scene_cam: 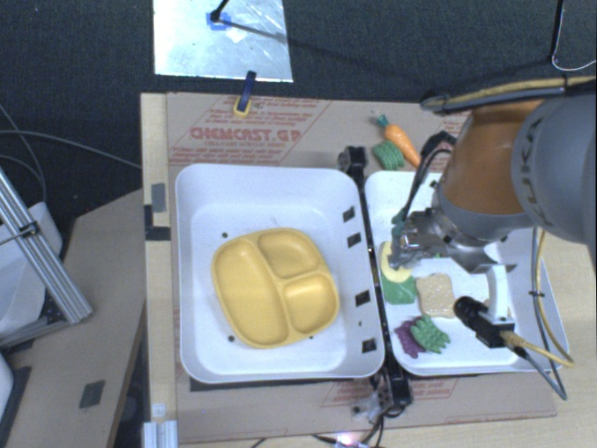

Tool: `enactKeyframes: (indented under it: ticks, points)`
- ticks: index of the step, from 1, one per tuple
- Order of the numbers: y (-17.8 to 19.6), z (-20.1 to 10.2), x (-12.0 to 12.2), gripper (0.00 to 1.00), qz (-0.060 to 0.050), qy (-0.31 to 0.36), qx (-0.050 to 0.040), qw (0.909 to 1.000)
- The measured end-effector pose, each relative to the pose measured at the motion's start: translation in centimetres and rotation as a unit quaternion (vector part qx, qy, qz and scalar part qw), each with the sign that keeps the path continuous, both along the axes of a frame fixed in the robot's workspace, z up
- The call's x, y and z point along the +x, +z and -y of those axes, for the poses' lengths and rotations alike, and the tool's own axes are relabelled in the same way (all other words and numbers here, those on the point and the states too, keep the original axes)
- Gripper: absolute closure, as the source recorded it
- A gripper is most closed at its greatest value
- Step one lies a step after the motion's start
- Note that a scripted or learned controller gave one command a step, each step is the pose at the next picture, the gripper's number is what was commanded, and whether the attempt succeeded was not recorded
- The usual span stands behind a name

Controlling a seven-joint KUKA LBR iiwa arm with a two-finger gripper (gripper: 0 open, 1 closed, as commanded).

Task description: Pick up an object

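My gripper (403,248) reaches down into the right bin (532,343), at its left side. Directly beneath it lie a yellow piece (390,267) and a green piece (399,290). A slice of toast (435,295) lies just right of them. Near the front of the bin lie a purple toy (409,336) and a green leafy toy (431,333). The arm's grey and orange wrist (494,171) hides the middle of this bin. I cannot see whether anything is between the fingers.
The left bin (201,203) holds a yellow divided plate (274,286). An orange carrot toy (401,138) and a green toy (388,156) lie on the cardboard behind the right bin. A blue and yellow item (245,94) lies farther back.
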State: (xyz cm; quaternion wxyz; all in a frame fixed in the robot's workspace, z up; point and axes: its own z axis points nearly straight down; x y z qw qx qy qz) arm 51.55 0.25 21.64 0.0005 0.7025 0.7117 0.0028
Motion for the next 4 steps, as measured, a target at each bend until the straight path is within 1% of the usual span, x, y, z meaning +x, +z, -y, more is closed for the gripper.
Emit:
enactKeyframes:
  ticks: [1,2,3,4]
  points:
    - [8.2,0.4,-2.8,1.00,0.002,-0.004,-0.0011,1.0000]
    - [0.7,-5.5,-2.9,1.00,-0.005,-0.002,-0.0008,1.0000]
    - [1.0,-5.2,-2.8,0.00,-0.002,-0.004,-0.0015,1.0000]
    - [-3.4,-2.1,-3.0,0.00,-0.004,-0.007,-0.0020,1.0000]
